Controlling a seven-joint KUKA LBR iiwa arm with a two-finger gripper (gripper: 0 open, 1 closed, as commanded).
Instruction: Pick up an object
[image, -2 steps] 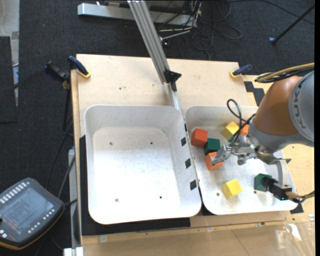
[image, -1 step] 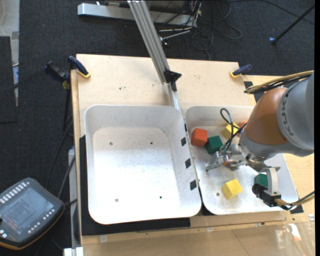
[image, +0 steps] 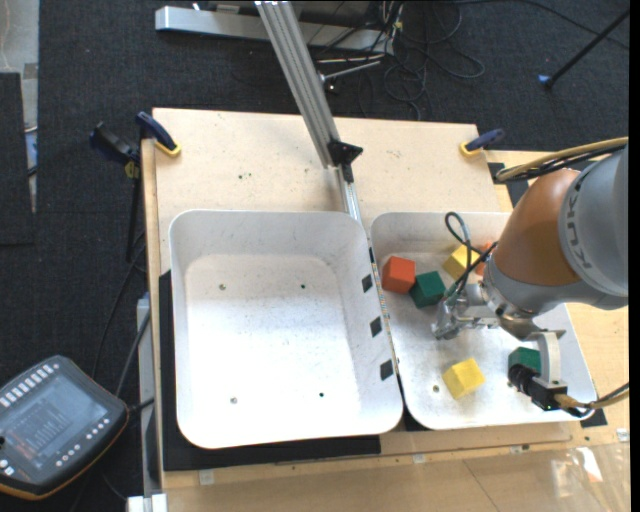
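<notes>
The right bin (image: 425, 410) holds several small blocks. A red-orange cube (image: 398, 273) and a green cube (image: 429, 289) sit side by side near its far left. Behind them a yellow block (image: 462, 260) is partly hidden by the arm. Another yellow cube (image: 463, 378) lies alone near the bin's front. My gripper (image: 449, 322) hangs low over the bin's middle, just right of the green cube and above the front yellow cube. I see nothing held in it. A green piece (image: 524, 360) shows under the wrist at the right.
The left bin (image: 200, 235) is a wide white tray beside the right one. A slanted metal pole (image: 305, 85) rises over the divide between the bins. Clamps (image: 160, 135) sit at the bench's far corners. A pendant (image: 50, 425) lies at the lower left.
</notes>
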